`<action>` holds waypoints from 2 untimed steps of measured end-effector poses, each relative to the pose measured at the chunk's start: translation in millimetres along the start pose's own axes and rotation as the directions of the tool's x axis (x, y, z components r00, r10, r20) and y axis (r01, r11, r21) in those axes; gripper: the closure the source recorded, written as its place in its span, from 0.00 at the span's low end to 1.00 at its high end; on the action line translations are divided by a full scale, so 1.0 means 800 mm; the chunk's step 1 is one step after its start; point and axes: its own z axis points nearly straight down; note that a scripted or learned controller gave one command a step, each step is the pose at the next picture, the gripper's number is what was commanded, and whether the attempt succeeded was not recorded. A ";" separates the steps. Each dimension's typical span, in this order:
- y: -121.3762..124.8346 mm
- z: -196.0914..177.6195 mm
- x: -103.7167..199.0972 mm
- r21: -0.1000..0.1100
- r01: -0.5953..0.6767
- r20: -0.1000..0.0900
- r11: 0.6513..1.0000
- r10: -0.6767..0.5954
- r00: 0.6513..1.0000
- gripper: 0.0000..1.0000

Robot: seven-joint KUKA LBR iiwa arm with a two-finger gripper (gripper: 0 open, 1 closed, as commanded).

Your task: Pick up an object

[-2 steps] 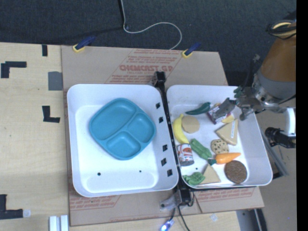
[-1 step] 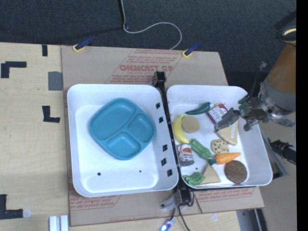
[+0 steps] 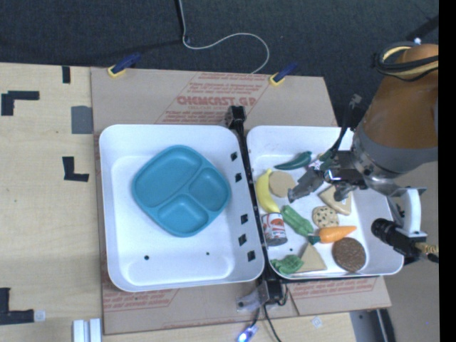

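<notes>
Arm cut off at right edge; covers right bin corner.

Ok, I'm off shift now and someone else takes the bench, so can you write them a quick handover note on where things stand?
Gripper: low over the right bin, among the toy food; whether it is open or shut cannot be told, and nothing can be seen held in it.
Right bin: banana, carrot, small can, brown round cookie, spotted cookie, plus green pieces.
Left bin: blue divided plate.
Done: arm is down at the pile.
Left: grasp one item and lift it clear.
</notes>
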 end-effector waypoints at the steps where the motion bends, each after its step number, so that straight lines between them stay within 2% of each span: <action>1: 0.000 -0.011 -0.005 0.001 -0.006 0.002 1.000 0.006 1.000 1.00; 2: 0.001 0.029 0.086 0.003 -0.001 0.001 1.000 0.001 1.000 1.00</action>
